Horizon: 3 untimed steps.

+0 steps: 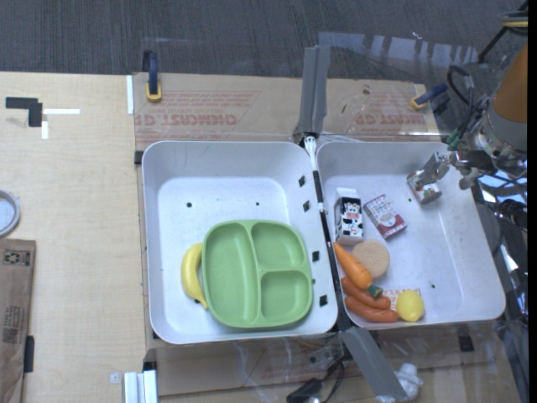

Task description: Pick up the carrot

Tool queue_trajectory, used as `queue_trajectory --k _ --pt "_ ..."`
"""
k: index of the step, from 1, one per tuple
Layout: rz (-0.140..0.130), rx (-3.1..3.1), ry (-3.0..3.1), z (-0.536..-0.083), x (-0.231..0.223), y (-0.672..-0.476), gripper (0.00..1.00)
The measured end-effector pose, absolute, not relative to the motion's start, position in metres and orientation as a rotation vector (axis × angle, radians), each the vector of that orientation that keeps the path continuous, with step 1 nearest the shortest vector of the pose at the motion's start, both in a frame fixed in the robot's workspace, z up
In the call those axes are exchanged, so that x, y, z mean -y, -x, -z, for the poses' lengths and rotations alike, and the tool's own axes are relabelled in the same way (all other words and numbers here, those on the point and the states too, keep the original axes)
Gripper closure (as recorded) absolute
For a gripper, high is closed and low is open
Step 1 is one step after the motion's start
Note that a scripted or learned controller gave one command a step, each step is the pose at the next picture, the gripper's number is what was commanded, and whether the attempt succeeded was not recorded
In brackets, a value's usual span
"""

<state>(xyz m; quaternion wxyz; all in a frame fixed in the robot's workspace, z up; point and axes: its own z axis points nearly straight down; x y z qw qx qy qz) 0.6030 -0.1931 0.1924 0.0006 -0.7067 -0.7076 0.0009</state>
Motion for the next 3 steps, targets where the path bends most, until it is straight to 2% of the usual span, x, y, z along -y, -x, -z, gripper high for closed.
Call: queue_trajectory --k 1,2,3 --pt "-0.004 2.296 2.141 -0.160 0.120 -0.552 0.00" --pt "-0.003 2.236 2.203 -0.090 0.109 -0.502 0.00" --pt "-0.003 2.232 2.208 -0.100 0.110 -0.502 1.00"
